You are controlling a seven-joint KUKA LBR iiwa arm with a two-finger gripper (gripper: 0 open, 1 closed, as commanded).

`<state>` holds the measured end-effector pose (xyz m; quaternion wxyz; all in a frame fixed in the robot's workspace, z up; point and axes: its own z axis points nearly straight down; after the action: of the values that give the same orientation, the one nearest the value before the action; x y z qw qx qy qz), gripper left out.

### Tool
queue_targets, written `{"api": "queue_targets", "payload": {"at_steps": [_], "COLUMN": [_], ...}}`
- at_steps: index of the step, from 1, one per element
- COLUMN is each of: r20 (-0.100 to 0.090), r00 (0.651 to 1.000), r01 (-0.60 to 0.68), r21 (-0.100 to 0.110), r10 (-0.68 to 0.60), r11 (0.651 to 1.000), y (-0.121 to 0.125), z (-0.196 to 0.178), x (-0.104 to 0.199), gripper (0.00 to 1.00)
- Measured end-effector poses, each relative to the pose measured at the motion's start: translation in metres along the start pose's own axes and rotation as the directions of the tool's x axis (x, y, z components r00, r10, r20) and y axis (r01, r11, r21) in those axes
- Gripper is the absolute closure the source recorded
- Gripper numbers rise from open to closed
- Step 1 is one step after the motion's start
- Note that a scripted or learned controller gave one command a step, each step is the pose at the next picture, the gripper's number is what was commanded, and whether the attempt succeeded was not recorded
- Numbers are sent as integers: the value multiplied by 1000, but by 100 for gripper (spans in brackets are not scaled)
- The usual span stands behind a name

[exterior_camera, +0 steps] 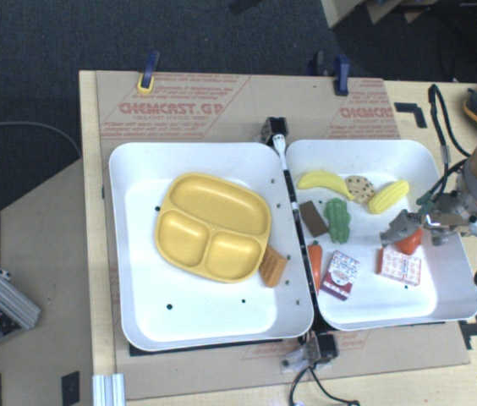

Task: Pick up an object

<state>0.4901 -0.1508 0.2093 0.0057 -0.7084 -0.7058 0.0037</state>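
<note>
The tool (409,228) sits low over the right bin (450,299), reaching in from the right side of the camera view, with its dark fingers spread a little and pointing left and down. Directly beneath and between them lies a small red-orange object (408,243), partly covered by the fingers; I cannot tell whether they are touching it or merely hovering above it, so nothing counts as gripped. That object is the nearest candidate for the pick, lying just under the tool rather than off to a side, so the coming move looks like a straight descent and closing, not a sideways shift.

Just below it, toward the near edge, lies a flat red-and-white packet (400,267), close enough to be nudged. To the upper left, a yellow corn-like piece (388,197) lies slanted, with a cookie (357,188) and a banana (324,181) beyond. Farther left are a green piece (337,220), a brown block (313,218), a carrot (315,263) lying lengthwise near the bin's left wall, and a second packet (340,275).

The left bin (137,303) holds a yellow divided tray (212,227), well apart.
</note>
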Motion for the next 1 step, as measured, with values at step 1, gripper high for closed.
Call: {"api": "queue_targets", "payload": {"at_steps": [1], "r20": [3], "r00": [1000], "r01": [4], "r21": [-13], "r10": [-4], "r11": [1000], "y": [3], "z": [-6], "x": [0], "gripper": [0]}}
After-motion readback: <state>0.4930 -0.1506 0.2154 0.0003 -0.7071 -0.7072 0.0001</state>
